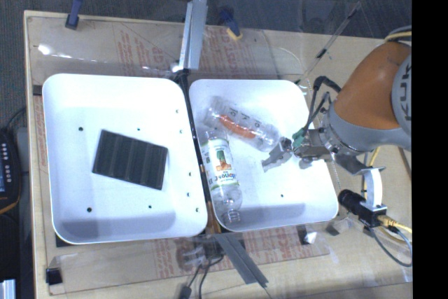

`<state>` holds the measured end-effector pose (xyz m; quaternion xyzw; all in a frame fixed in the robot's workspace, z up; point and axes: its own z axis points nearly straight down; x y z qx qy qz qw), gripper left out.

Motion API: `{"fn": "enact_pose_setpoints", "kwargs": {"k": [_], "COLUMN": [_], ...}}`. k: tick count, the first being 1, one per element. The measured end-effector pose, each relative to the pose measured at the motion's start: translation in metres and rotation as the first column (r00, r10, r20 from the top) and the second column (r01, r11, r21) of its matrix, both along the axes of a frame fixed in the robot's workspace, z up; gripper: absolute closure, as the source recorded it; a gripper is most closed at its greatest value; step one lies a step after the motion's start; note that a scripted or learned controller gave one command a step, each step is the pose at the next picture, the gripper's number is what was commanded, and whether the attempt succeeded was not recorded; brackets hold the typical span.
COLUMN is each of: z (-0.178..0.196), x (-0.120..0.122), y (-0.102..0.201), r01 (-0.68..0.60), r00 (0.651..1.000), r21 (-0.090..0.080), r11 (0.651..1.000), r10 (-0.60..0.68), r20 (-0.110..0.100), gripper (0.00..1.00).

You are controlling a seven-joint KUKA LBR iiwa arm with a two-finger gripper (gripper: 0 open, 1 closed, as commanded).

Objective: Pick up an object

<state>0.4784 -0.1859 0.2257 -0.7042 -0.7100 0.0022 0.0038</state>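
Observation:
The right bin holds two things. A clear plastic bottle with a green and orange label lies along its left wall. A clear packet with an orange item inside lies slantwise in the upper middle. My gripper hangs low over the right bin's middle, just right of the packet's lower end and right of the bottle. Nothing visibly hangs from it. A dark ribbed rectangular pad lies flat in the left bin.
The grey arm with its orange band reaches over the right bin's right rim. Cables and a black connector sit off the bin's lower right corner. A metal bar stands behind the divide between the bins.

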Motion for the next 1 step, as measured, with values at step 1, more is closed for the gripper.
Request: {"fn": "enact_pose_setpoints", "kwargs": {"k": [1], "z": [-0.0058], "x": [0.0618], "y": [0.018], "r01": [-0.161], "r00": [0.987], "r21": [-0.001], "r11": [0.987], "r10": [0.161], "r20": [0.004], "gripper": [0.0]}}
